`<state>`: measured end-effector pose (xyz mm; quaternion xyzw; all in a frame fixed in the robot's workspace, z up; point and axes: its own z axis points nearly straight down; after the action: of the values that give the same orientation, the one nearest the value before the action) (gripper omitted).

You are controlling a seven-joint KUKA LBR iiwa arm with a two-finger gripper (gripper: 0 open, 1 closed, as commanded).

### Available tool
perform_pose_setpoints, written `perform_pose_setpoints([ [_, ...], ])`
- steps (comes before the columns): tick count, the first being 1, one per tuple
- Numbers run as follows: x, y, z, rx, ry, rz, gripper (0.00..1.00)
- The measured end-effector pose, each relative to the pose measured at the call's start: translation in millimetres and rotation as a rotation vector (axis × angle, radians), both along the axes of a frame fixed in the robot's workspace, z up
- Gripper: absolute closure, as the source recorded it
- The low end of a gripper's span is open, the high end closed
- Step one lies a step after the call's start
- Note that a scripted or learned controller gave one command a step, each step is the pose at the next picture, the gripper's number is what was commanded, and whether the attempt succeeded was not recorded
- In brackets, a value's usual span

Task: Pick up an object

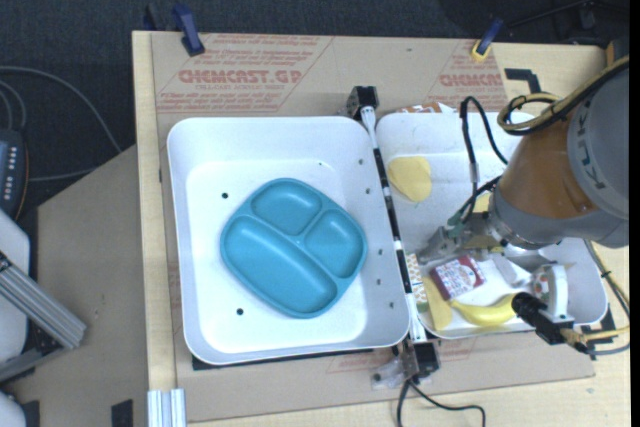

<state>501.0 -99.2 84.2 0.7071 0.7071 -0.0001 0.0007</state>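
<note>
Gleaming smooth blue sectioned plate

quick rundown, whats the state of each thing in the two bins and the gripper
blue divided plate: right side up, flat in the left bin
yellow round piece: lying loose in the right bin, apart from the arm
banana: lying on its side near the front wall
red and white packet: lying flat, just below the gripper
gripper: low inside the right bin; grip hidden

Robot lab: clamped bench, bins, cables.
</note>
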Motion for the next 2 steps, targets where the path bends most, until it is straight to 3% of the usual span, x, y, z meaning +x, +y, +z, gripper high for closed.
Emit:
perform_pose_setpoints([
  [1, 0, 0, 10, -0.001, -0.001, 0.000, 1.00],
  [2, 79, -28, 91, 0.000, -0.001, 0.001, 1.00],
])
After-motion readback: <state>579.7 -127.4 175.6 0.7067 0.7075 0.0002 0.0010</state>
